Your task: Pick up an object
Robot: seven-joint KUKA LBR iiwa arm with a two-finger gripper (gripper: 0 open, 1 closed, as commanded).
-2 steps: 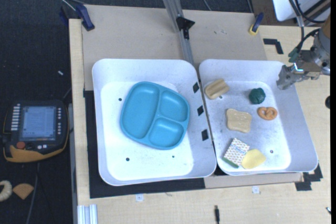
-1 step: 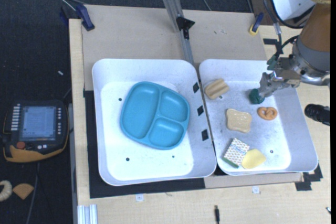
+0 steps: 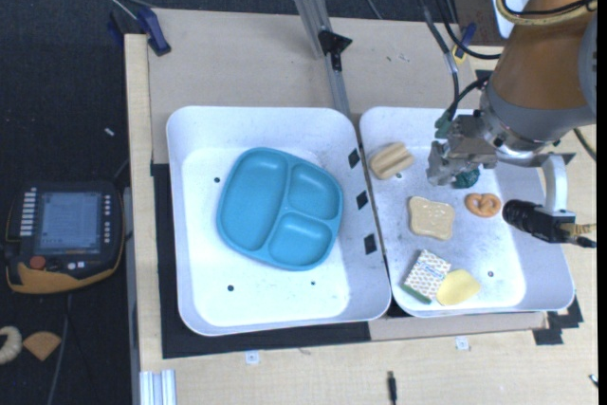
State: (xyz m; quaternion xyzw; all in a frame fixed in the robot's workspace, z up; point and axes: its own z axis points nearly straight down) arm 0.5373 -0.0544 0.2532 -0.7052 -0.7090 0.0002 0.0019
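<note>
Tool [image 3: 455, 168] low in the right bin [image 3: 545, 294]
Its grip state was unreadable; it hung near the bin's far rim, bare floor beneath the pretzel [image 3: 483, 204].

The arm [image 3: 545, 43] reaches in from the right, its orange band broad above the grey wrist, and points steeply downward. The gripper [image 3: 455, 168] hangs low at its end (metal-grey, seen from above), angled toward the left.
</note>
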